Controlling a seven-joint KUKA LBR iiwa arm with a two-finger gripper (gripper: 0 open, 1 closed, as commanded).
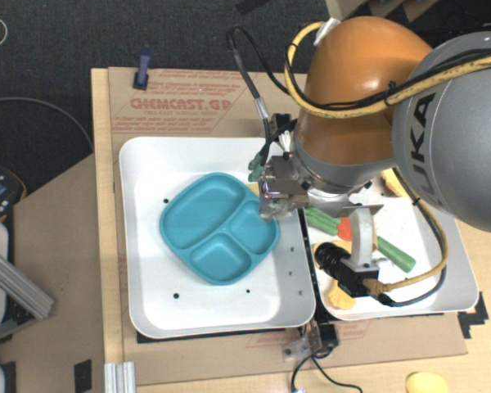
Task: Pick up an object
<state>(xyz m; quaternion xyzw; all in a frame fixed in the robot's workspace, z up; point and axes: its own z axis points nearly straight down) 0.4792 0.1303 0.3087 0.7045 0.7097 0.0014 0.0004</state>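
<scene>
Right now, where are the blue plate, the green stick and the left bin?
blue plate [218, 228]: camera view, on its middle divider.
green stick [395, 254]: camera view, on its lower right end, in the right bin.
left bin [147, 170]: camera view, on its bare white floor.

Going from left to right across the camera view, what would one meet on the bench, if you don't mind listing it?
Left white bin → blue divided plate → gripper at the plate's right edge → right white bin with a green stick.
</scene>
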